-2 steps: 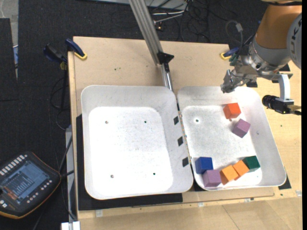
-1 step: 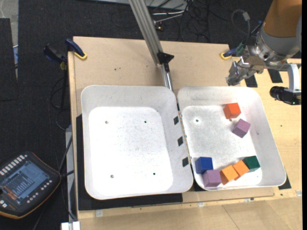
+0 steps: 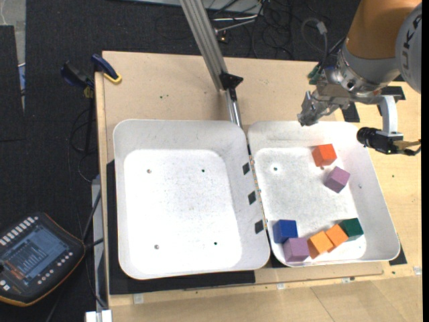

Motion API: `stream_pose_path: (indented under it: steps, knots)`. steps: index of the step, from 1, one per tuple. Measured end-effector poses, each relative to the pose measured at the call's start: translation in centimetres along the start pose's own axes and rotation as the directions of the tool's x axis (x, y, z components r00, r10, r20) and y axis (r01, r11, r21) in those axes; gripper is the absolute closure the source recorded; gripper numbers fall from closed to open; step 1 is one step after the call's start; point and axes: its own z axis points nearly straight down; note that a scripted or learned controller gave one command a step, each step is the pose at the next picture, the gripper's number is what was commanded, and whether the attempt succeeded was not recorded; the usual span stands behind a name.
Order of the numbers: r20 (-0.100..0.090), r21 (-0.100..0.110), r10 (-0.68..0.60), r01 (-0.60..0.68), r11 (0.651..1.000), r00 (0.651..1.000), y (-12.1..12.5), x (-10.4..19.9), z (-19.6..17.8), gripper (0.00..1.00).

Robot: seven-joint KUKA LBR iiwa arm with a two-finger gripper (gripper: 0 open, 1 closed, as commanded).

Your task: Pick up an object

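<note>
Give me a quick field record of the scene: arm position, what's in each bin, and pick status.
arm: gripper hangs above the far rim of the right bin
right bin contents: orange cube, purple cube, blue cube, second purple cube, second orange cube, green cube
left bin: speckled white floor
pick status: nothing seen in the gripper; cubes all lie in the bin

Cut off by the top and right edges: most of the grey-and-orange arm; too small and dark to tell open from closed: the hand; cropped at the lower left edge: the pendant beside the surface.
</note>
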Motion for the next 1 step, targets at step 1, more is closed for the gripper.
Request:
stream_pose_path:
  steps: [1]
  knots:
    - [-0.001, 0.003, -0.001, 0.001, 1.000, 1.000, -2.21, 5.26, 2.02, 1.00]
